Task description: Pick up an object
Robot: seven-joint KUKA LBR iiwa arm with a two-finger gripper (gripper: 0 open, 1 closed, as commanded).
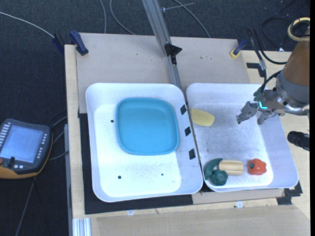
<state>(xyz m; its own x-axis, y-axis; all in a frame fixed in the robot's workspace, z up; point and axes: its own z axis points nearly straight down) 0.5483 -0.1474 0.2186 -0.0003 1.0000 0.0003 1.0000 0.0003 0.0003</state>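
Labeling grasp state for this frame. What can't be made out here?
- Tool, camera view: fingers small and blurred, so open or shut is unclear, as is whether it touches the right bin.
- Arm: cut off by the right edge.
- Green item: partly covered by the tan piece; its shape is unclear.
- Handheld screen: too small to read.

A pale wooden bench (128, 58) stands on dark carpet (29, 73), with black cables (106, 6) looping beyond the bench's far edge.
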